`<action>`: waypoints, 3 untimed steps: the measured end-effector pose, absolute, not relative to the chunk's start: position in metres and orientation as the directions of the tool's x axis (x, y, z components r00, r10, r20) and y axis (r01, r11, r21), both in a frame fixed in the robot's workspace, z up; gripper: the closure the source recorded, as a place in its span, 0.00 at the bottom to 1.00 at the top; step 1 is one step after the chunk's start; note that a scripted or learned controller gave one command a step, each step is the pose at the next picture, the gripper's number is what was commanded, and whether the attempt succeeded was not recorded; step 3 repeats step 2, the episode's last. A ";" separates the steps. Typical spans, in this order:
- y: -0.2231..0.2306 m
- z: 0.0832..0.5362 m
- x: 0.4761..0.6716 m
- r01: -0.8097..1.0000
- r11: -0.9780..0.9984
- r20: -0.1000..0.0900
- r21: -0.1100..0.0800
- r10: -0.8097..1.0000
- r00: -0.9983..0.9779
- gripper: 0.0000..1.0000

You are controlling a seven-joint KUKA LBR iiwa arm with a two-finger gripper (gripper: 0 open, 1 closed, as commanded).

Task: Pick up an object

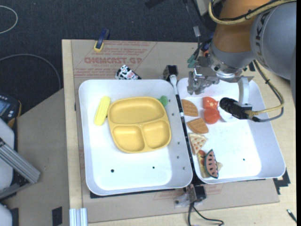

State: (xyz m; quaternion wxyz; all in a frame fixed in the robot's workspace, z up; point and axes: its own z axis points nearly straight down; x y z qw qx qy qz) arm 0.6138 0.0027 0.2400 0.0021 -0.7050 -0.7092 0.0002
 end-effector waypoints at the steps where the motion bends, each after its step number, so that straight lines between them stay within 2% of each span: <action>1: 0.051 0.222 0.587 1.000 0.006 0.002 -0.006 1.000 -0.006 1.00; 2: 0.062 0.233 0.586 1.000 0.002 0.001 0.003 1.000 -0.002 1.00; 3: 0.062 0.233 0.586 1.000 0.002 0.001 0.003 1.000 -0.002 1.00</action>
